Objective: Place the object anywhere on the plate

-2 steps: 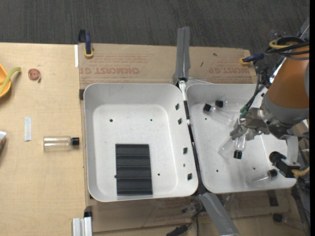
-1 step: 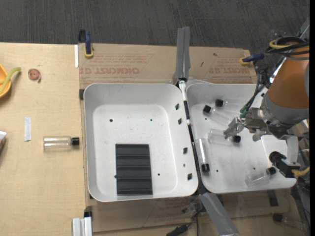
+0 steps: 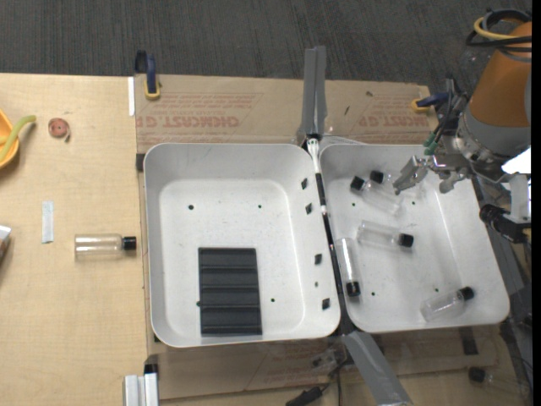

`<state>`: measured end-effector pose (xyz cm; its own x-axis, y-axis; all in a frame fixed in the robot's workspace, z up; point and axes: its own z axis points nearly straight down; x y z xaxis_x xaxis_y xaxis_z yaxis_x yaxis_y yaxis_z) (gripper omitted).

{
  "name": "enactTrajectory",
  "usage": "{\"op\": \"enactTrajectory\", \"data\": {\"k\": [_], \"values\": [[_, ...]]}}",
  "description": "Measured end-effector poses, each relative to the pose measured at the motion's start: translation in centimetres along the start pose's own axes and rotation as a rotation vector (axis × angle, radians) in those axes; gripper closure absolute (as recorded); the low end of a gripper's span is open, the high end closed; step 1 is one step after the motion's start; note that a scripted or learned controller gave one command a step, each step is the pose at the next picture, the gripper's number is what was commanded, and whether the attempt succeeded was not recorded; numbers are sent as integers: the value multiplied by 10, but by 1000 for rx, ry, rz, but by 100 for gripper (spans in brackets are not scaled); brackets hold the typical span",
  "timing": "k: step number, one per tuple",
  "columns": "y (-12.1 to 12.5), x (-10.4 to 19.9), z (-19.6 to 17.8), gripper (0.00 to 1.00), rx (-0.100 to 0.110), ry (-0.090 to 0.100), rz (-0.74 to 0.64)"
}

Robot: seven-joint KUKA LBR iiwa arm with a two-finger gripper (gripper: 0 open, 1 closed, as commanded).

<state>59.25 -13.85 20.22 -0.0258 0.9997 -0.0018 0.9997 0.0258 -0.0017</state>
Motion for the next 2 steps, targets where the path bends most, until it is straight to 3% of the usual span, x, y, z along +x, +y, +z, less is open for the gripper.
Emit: {"op": "enactTrajectory", "data": {"k": [1,2], "values": [[38,-81,22,0,0,-1,172],[65,-75,-81,0,-2,-1,-11]]}}
